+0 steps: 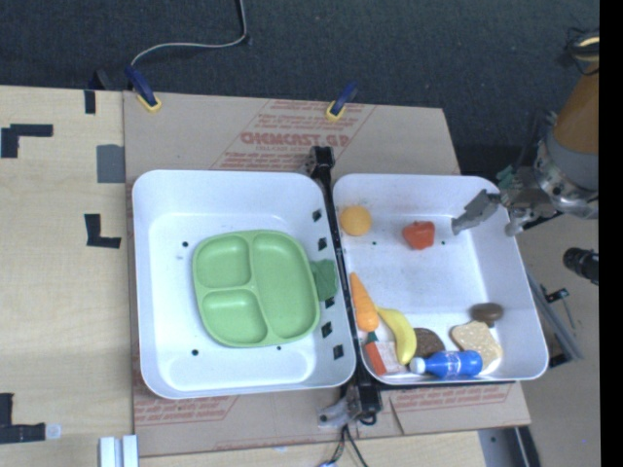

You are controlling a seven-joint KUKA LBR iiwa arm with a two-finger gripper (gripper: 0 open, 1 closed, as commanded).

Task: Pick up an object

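Claw (492, 214) hangs over the right bin's (506, 261) far right rim, fingers spread, gripping nothing I can see. Nearest is the red object (420, 234), just to its left; an orange ball (356, 221) lies beyond. Carrot (363, 303), banana (396, 331) and blue bottle (451, 363) crowd the near edge.

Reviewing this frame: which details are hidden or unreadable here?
- Arm: cut off by the camera view's right edge.
- Bread slice: lower part covered by the blue bottle.
- Brown round item: partly behind the banana; identity unclear.
- Green item beside the green tray: partly hidden by the bin divider.
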